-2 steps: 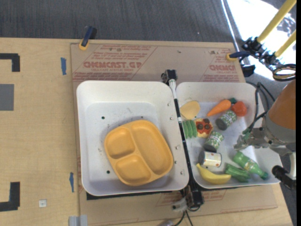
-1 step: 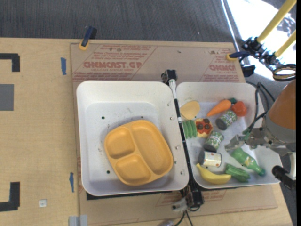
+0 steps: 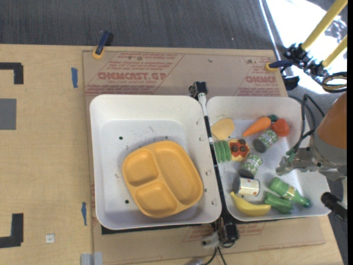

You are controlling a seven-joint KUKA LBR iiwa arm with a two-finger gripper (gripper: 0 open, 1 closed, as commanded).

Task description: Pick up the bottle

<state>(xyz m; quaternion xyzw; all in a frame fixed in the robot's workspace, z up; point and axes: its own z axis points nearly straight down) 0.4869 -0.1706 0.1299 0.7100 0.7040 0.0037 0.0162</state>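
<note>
Overhead, the tabletop (image 3: 44, 164) carries two shallow white bins side by side on a cardboard sheet (image 3: 165, 70). The left bin (image 3: 105, 115) holds a yellow divided tray (image 3: 161, 178), which sits toward the bin's near side and leaves bare floor along the far and left walls. The right bin (image 3: 295, 112) is crowded: a pale chip-like piece (image 3: 223, 129) at its far left corner, a carrot (image 3: 257, 126) and a tomato (image 3: 281, 127) along the far wall, two small cans (image 3: 265, 141) (image 3: 252, 163) in the middle, green beans (image 3: 222, 151) against the left wall beside a small red-and-yellow toy (image 3: 239, 148), and a white cup (image 3: 249, 187) just above a banana (image 3: 249, 205) that lies along the near wall. The green bottle (image 3: 287, 192) lies on its side in the near right corner, cap end pointing left and up, close to the banana's tip and near the near wall. The gripper (image 3: 292, 164) reaches in over the right wall, just above and apart from the bottle; whether its fingers are open or closed cannot be told from this slant. Open floor remains between the cans, the bottle and the right wall. The arm's orange band (image 3: 336, 128) hangs at the right edge.
</note>
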